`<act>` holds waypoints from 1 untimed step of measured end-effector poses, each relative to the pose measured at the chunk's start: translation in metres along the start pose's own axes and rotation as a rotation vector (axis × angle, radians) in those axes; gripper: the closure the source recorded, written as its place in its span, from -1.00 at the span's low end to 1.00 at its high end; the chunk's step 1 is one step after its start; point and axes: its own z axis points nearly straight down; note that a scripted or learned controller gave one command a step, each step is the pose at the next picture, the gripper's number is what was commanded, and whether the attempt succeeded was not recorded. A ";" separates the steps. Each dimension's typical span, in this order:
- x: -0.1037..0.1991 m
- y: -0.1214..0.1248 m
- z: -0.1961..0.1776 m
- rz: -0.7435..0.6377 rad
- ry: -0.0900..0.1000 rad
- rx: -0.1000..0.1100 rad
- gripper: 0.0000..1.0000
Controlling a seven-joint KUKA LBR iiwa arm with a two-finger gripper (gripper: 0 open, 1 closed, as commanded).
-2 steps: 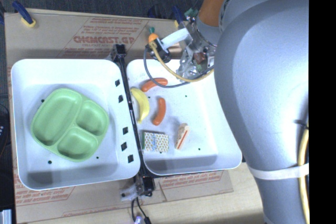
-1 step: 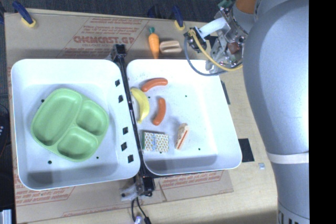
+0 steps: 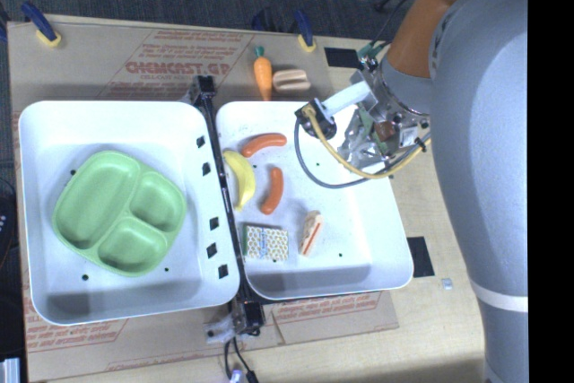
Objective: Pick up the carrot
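Tool (image 3: pixel 381 134) is seen over the right edge of the right bin (image 3: pixel 377 220), carried by the grey arm (image 3: pixel 484 103) with its orange band (image 3: pixel 421 27). Whether it is apart or together cannot be told; the end is hidden in a clutter of metal and yellow cable (image 3: pixel 327 161). Nothing is seen clamped in it.

Carrot (image 3: pixel 261 74) is located outside both bins, on the cardboard (image 3: pixel 179 58) covering the desk (image 3: pixel 421 220), just past the right bin's far rim, well to the left of the tool and further up the view. It lies lengthwise with the green top pointing away from the bin. A brown-and-pink bun-like item (image 3: pixel 291 82) is seen just beside it, on the side toward the tool.

Inside the right bin, left of and below the tool: two sausages (image 3: pixel 264 143) (image 3: pixel 273 189), a banana (image 3: pixel 240 178), a sandwich wedge (image 3: pixel 310 233), and a green-patterned square packet (image 3: pixel 266 243).

Left bin (image 3: pixel 36 193), far from the tool, holds a green compartment plate (image 3: pixel 119 212).
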 end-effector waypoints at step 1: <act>-0.014 0.042 -0.076 0.006 0.004 -0.002 1.00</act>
